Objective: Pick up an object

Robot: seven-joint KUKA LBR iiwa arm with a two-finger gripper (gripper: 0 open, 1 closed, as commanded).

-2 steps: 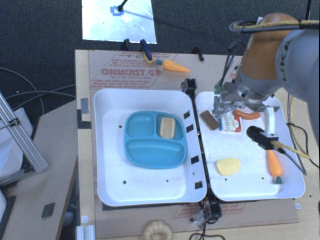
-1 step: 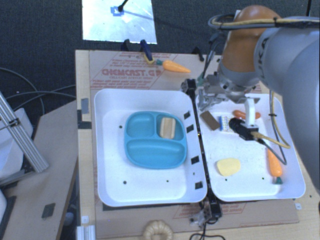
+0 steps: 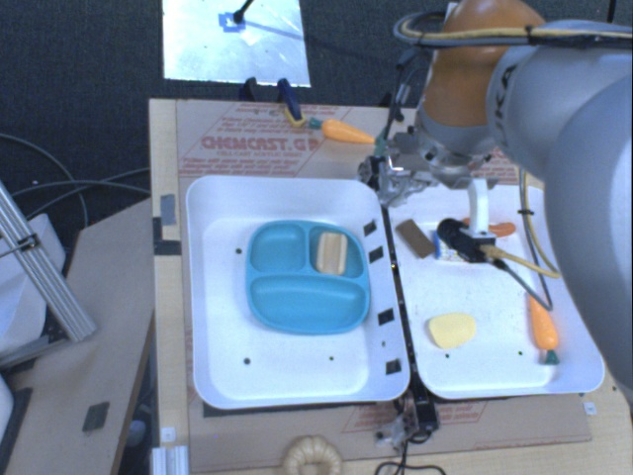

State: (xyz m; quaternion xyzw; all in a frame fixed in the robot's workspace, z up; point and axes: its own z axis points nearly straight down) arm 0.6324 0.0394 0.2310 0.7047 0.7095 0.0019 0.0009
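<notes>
My gripper hangs over the far end of the wall between the two white bins, under the orange-banded wrist. In the right bin a small brown block lies just right of and nearer than the gripper. Nearer the front lies a pale yellow piece. An orange carrot rests by the right wall, and a small orange-red piece peeks out behind the arm's hardware. In the left bin a blue divided plate holds a tan block. Nothing shows between the fingers.
A second orange carrot lies on the cardboard behind the bins, next to a blue clip. A beige ring sits at the bench's front edge. The big grey arm covers the right bin's far right corner.
</notes>
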